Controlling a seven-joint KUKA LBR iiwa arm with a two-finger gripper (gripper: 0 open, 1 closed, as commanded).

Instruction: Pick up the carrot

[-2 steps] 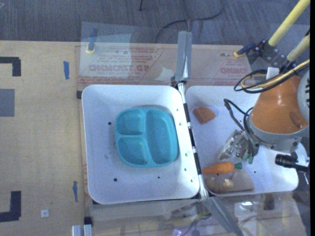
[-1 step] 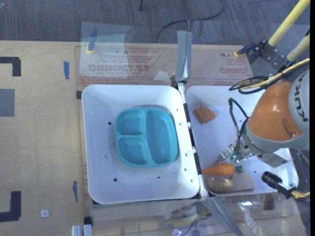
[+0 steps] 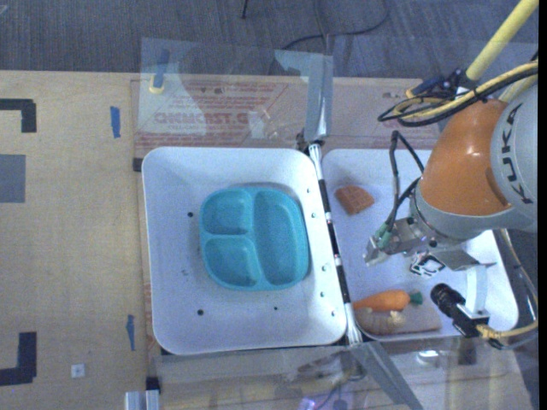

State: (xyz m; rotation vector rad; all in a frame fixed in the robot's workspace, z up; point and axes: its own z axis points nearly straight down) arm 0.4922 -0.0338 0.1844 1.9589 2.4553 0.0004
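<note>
The carrot (image 3: 384, 301), orange with a small green top at its right end, lies along the front of the right bin (image 3: 359, 229). My gripper (image 3: 389, 242) hangs above the middle of that bin, a little behind the carrot and not touching it. Nothing is between the gripper and the carrot. The arm's orange band and grey wrist cover the right side of the bin.
A brown bread-like piece (image 3: 354, 199) lies at the back left of the right bin. A flat tan item (image 3: 396, 319) sits just in front of the carrot. The left bin (image 3: 171, 229) holds a blue divided plate (image 3: 254, 237).
</note>
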